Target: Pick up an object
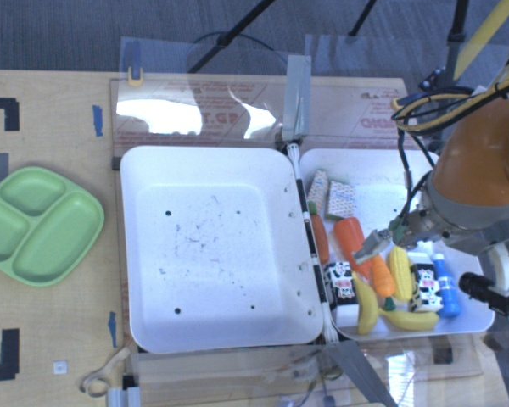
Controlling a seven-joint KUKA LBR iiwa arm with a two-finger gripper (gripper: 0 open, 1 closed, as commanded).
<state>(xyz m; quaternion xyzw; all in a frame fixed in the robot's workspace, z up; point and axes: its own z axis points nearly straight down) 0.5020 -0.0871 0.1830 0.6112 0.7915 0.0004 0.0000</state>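
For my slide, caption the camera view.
Gripper hovers over toy carrot and bananas in the right bin.

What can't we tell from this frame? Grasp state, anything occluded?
- Tool: blurred and small in the camera view; whether it holds anything cannot be told.
- Right bin: its right side is covered by the arm, so any contents there are hidden.
- Blue bottle: partly hidden by the arm and its cabling.
- Patterned packets: too small to read any print.
- Carrot: its lower end is hidden by the tool.
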